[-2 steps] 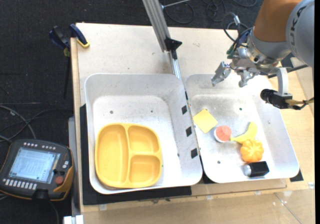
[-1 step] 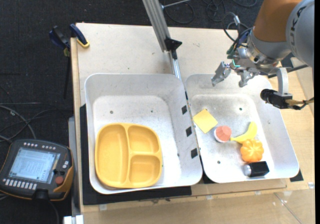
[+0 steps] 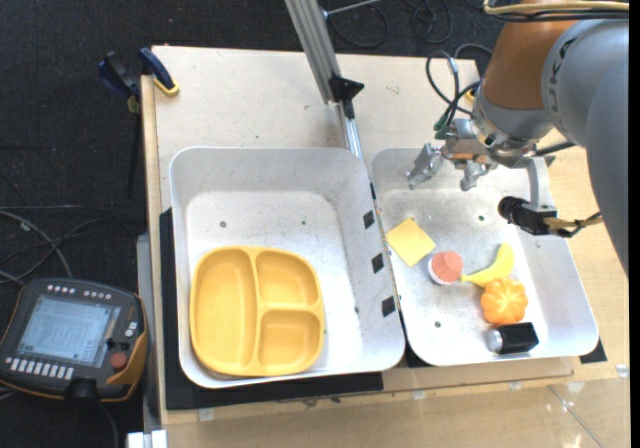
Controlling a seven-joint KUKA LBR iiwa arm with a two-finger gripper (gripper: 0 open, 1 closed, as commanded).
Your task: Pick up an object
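Observation:
My gripper hangs over the far edge of the right bin, open, with nothing between its two grey fingers. In that bin lie a yellow square block, a small pink cup-like piece, a yellow banana, an orange fruit and a small black block. All of them sit nearer the camera than the gripper, apart from it. A yellow divided tray rests in the left bin.
A slanted metal bar runs from the top down to the seam between the bins. A pendant controller sits on the floor at lower left. A blue and yellow clamp grips the bench's far left corner.

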